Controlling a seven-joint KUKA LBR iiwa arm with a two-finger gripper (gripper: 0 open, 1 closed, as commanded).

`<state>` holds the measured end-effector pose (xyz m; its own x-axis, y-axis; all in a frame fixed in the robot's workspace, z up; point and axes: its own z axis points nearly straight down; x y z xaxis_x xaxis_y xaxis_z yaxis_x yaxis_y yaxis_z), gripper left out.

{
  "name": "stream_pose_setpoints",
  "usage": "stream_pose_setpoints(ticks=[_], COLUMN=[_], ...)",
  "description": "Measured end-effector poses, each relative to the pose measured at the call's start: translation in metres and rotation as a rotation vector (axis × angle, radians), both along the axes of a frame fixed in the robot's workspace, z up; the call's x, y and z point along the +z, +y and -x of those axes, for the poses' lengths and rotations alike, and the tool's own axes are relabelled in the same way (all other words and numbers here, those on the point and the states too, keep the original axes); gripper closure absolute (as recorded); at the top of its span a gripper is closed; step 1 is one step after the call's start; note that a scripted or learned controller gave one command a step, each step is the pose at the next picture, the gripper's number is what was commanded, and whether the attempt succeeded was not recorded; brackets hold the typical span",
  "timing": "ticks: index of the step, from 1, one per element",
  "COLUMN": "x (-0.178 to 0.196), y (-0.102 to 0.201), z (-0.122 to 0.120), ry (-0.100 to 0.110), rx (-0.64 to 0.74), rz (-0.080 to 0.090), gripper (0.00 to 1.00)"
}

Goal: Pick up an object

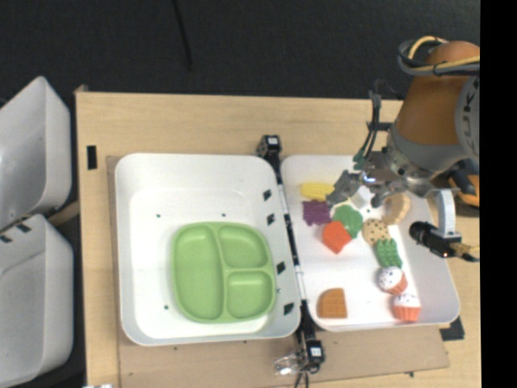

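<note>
Gripper (358, 186): over right bin (436, 293), near yellow piece (317, 190) and green piece (349, 217); finger state could not be told. Red block (336, 237), purple piece (316, 212), cookie (375, 231) alongside. Left bin (145, 184): green divided plate (222, 272).

Around the orange block (336, 237), small toys are crowding close: a purple piece (316, 212) and a yellow piece (317, 190) behind it, a green lump (349, 217) touching it, a cookie (375, 231) just beside. Bare bin floor (355, 277) is lying open in front of the block, reaching toward the waffle (332, 302).
</note>
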<state>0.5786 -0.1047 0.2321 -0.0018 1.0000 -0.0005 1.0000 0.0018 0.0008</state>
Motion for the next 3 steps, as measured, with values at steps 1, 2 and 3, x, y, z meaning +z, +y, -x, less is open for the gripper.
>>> stream_pose_setpoints(ticks=[1, 2, 3], x=[-0.062, -0.108, -0.133], y=[-0.004, -0.008, -0.009], z=[0.005, 0.013, 0.013], ry=[0.006, 0.004, 0.003], rx=[-0.003, -0.003, -0.006], rz=[0.0, 0.0, 0.0], gripper=[0.0, 0.0, 0.0])
